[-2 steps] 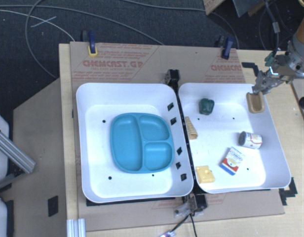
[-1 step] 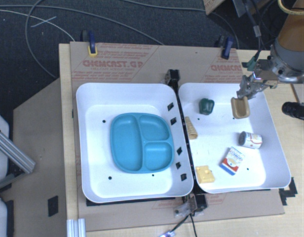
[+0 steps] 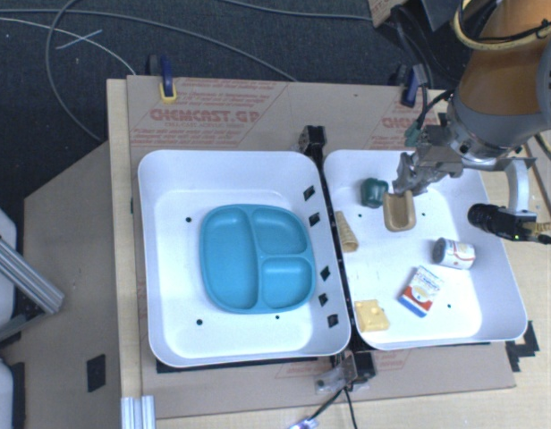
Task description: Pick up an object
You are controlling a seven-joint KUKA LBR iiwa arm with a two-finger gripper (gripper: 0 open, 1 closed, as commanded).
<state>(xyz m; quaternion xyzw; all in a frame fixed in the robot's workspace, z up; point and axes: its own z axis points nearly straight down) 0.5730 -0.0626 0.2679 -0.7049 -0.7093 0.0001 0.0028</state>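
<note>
One tan scoop-shaped thing (image 3: pixel 400 213) sits right under my jaws (image 3: pixel 410 182) in the right bin (image 3: pixel 490 315), standing up-and-down, and I can't tell their state.

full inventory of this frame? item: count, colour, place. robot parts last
bins: 2, white, side by side on the bench
divided plate: 1, light blue, middle of left bin
small round object: 1, dark teal, upper left of right bin
tan piece: 1, tan-brown, right bin, directly under the gripper
cone-like piece: 1, beige, left edge of right bin
can: 1, white and grey, on its side, right part of right bin
small box: 1, white with red and blue, lower right bin
yellow block: 1, yellow, lower left corner of right bin
clamps: 2, blue and yellow, bench's far edge
arm: 1, grey with orange band, upper right
gripper: 1, grey, over upper right bin
</note>
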